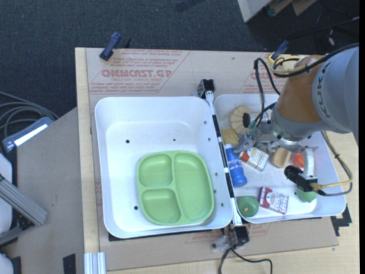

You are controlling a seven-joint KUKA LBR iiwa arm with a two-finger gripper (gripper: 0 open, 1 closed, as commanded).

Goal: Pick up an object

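Observation:
The right bin point(328, 207) holds several small objects: a blue bottle point(235, 169), a green apple point(248, 206), a red and white box point(272, 200), a round tan disc point(240, 117) and a small pack point(256, 158). My gripper point(255, 143) reaches down into the middle of this bin, just above the small pack and right of the blue bottle. The grey arm with its orange band point(296, 104) covers the bin's far right part. Nothing is seen held.
The left bin point(114, 124) holds a green three-compartment plate point(174, 187). A black divider clamp point(206, 87) sits between the bins at the back. Cables point(274, 67) loop near the arm. An orange and green item point(302, 181) lies at the right bin's right side.

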